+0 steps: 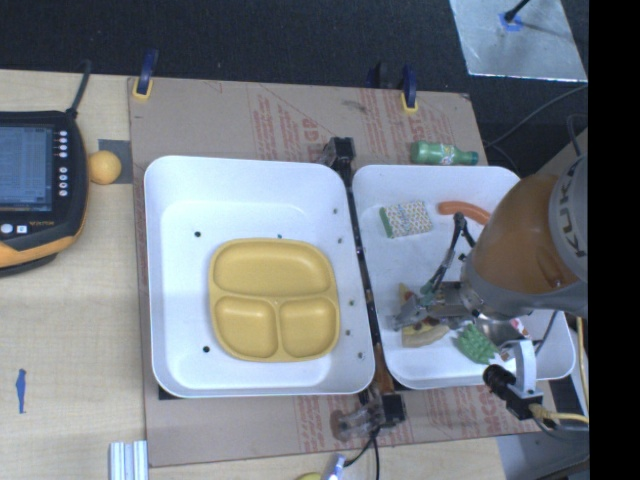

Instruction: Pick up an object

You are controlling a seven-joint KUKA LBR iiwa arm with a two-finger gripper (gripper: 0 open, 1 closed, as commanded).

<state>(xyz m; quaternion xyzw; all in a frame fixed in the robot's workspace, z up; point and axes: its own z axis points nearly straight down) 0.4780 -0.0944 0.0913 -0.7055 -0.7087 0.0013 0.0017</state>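
I've got the gripper (415, 313) down in the right white bin (400, 373) over a tan flat piece (425, 335), grip state unclear, nothing lifted yet, so the pick's not done.

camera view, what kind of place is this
Most likely a robot lab bench set up for grasping trials: two white bins on clamped cardboard, a teach pendant at the left, and a robot arm reaching into the right bin.
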